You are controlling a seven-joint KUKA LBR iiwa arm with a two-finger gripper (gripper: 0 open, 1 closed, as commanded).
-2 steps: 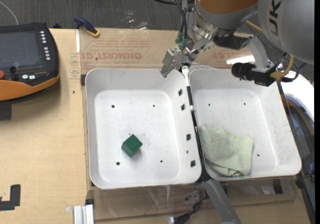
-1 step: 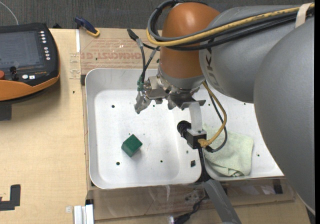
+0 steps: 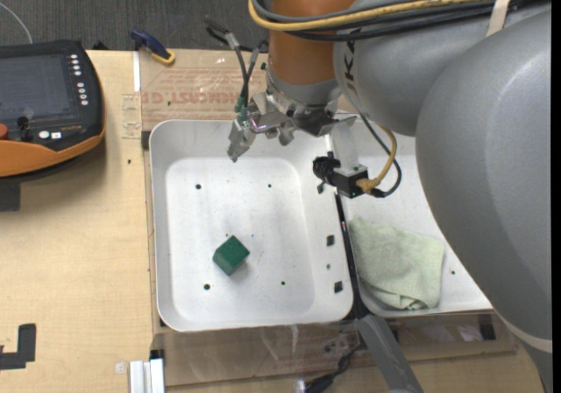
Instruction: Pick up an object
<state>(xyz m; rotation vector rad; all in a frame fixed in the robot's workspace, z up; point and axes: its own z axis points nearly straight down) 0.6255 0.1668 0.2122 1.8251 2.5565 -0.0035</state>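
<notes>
A small green cube [image 3: 231,255] lies in the left white bin [image 3: 175,207], toward its front, a little left of centre. My gripper [image 3: 260,140] hangs over the back edge of that bin, well behind the cube and apart from it. One grey finger [image 3: 237,144] points down at the left, the other sits further right. The gripper is open with nothing between its fingers. The orange band and grey arm cover much of the right bin [image 3: 465,295].
A crumpled pale green cloth [image 3: 399,264] lies in the right bin near its front. A teach pendant [image 3: 44,106] rests on the bench at the far left. Cables [image 3: 359,176] dangle from the wrist over the divide between the bins.
</notes>
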